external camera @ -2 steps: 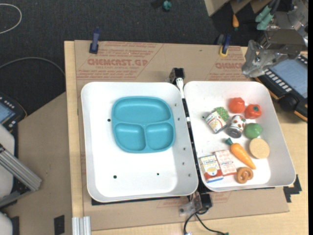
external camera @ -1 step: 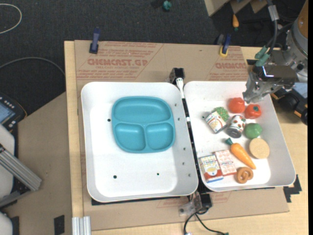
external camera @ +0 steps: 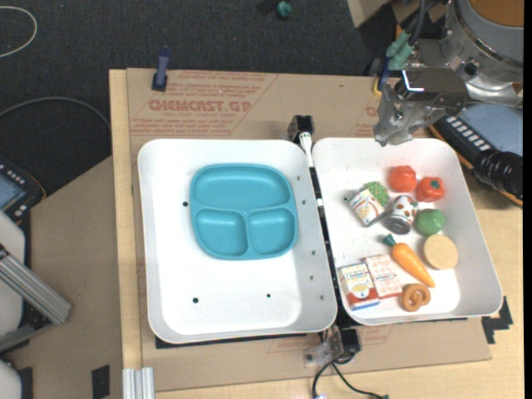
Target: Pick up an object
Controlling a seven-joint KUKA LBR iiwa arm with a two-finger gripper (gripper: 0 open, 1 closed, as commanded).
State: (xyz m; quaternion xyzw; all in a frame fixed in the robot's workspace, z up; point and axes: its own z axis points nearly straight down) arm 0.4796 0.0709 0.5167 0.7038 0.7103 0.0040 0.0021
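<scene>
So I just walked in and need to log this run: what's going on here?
A grey robot arm's gripper hovers at the far edge of the right bin, holding nothing visible. Toy food lies there untouched: a carrot, tomatoes, cans, small cartons. The left bin holds a blue divided plate.

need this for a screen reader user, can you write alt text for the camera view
A grey robot arm's gripper hovers over the far edge of the right white bin, which holds small toy foods including a carrot, a tomato and a pretzel. The left white bin holds a blue divided plate.
</scene>
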